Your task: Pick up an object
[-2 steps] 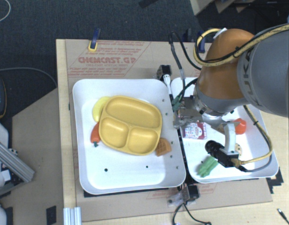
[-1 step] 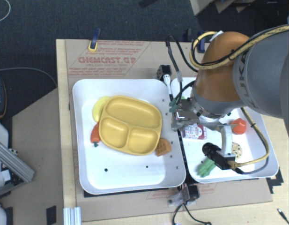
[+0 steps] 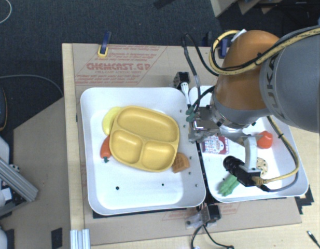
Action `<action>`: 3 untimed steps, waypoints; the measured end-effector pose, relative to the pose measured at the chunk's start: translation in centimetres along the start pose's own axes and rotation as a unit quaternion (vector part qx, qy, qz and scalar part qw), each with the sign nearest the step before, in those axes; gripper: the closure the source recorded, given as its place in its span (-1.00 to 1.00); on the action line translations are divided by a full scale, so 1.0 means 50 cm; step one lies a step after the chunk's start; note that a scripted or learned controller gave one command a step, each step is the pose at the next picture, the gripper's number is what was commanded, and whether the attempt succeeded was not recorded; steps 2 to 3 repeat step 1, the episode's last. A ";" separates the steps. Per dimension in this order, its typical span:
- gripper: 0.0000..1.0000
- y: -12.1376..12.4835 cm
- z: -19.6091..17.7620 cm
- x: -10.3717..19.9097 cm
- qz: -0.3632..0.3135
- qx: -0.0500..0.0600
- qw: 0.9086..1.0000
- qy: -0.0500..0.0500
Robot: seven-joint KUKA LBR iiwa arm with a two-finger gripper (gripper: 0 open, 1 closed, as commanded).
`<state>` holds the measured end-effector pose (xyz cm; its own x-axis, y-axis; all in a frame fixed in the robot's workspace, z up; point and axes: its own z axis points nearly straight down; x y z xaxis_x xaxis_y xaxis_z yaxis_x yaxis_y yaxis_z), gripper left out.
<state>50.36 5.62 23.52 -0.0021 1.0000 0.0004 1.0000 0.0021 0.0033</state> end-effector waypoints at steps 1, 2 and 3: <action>1.00 -0.007 0.043 -0.004 0.002 0.004 1.000 0.000; 1.00 -0.007 0.043 -0.004 0.002 0.004 1.000 0.000; 1.00 -0.007 0.043 -0.004 0.002 0.004 1.000 0.000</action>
